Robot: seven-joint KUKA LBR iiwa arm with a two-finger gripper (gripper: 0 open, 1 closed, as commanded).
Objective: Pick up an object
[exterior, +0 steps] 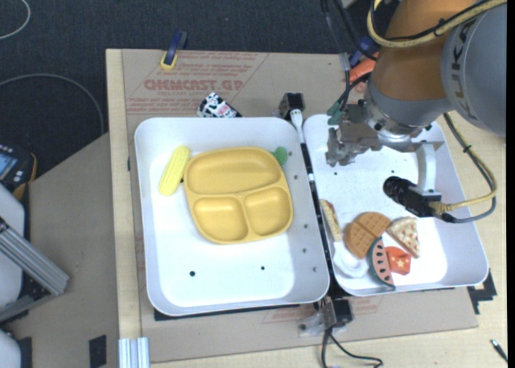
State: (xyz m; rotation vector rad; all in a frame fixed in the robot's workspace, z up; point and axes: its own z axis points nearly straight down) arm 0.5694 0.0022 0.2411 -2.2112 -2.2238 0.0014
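Toys cluster at the near end of the right bin [463, 266]: a watermelon slice [389, 262] with a star on it, a pizza wedge [405, 236] touching it, a round brown waffle [366, 232] just left of those, and something white [348, 262] tucked under the waffle's near edge. A thin tan piece [330, 218], maybe bread, lies along the divider side. I can't name it for sure.

Left bin [229, 286]: a yellow divided plate [237, 192] sits in its middle, tilted a little. A yellow corn cob [173, 169] lies just beside the plate's left rim. A bit of green [279, 154] peeks out at the plate's far right corner.

Farther back in the right bin, the gripper [342, 149] hangs over bare white floor, well apart from the toy cluster. I see nothing between its fingers, but from this angle I can't tell how wide they stand. A black fitting [402, 192] with a cable [463, 207] sits just right of it. The arm [418, 44], orange band uppermost, covers the bin's far right corner.

Beyond the bins, on the board [193, 80]: a black-and-white patterned object [217, 105] at the left bin's far rim, and a blue and yellow clip [171, 52] near the far edge.
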